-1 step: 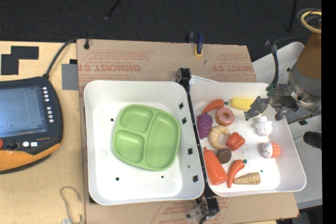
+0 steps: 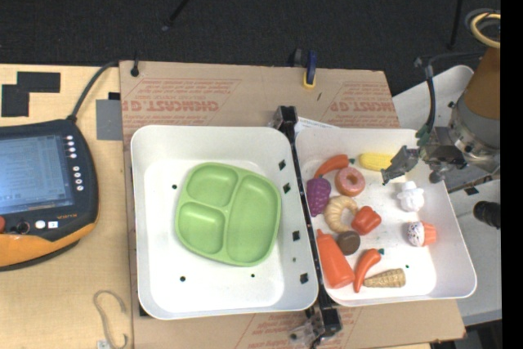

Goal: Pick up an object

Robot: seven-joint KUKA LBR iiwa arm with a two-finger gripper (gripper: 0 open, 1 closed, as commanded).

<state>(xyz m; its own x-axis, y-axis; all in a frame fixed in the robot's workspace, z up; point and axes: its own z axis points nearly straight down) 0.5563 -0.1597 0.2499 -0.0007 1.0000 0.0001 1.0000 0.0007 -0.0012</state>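
The gripper (image 2: 398,165) hangs over the right bin (image 2: 458,257); I can't tell how its jaws stand. Corn (image 2: 375,161) lies just left of them, a white toy (image 2: 409,196) just below, a donut (image 2: 350,181) further left. A green plate (image 2: 229,212) fills the left bin (image 2: 155,176).

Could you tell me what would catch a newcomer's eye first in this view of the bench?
The bright green divided plate stands out, lying alone in the left white bin. Next comes the colourful heap of toy food in the right bin: an orange carrot, a pink donut, purple grapes and a yellow corn cob. The gripper hangs over that bin's far right corner.
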